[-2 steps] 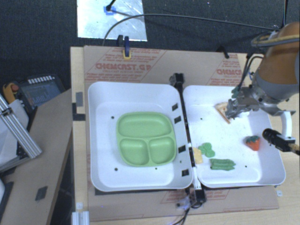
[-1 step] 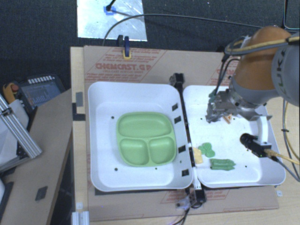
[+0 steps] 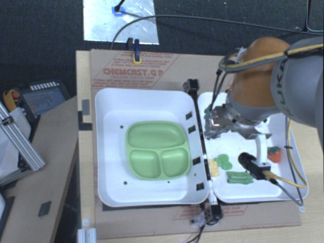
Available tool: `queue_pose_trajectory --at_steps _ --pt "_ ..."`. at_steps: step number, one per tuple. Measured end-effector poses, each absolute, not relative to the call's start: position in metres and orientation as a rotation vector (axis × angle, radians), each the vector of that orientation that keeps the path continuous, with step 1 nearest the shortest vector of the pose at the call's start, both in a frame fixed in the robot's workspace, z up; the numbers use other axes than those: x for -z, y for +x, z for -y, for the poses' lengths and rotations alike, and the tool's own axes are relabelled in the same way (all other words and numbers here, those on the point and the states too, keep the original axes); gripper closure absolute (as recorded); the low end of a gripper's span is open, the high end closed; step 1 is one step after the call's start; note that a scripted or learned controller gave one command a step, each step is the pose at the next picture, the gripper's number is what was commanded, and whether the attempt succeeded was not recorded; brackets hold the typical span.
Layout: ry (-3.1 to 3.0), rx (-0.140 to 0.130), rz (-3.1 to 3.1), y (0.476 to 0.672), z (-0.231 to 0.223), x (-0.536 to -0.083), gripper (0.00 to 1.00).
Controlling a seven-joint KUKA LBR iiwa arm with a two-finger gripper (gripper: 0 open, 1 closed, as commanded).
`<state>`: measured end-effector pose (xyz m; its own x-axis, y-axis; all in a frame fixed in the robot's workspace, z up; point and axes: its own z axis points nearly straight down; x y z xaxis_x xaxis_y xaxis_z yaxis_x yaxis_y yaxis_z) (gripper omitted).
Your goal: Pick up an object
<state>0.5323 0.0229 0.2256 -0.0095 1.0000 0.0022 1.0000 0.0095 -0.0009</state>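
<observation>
Smooth three-compartment green plastic tray (image 3: pixel 156 150)

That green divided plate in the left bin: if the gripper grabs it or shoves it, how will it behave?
The green plate looks like rigid moulded plastic, so it probably stays stiff and fairly light. Its surface looks smooth and it lies flat on the left bin, so a push would likely slide it, not tip it. Low rounded rims may give the fingers little to grip.

Grey arm (image 3: pixel 298 80), orange band (image 3: pixel 258 72), yellow cable (image 3: pixel 291 151).
</observation>
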Motion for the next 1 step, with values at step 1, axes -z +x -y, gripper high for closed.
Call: queue_pose_trajectory --at_steps 1 --pt "-2.211 0.002 2.231 0.5219 -0.0729 -0.2166 1.0"
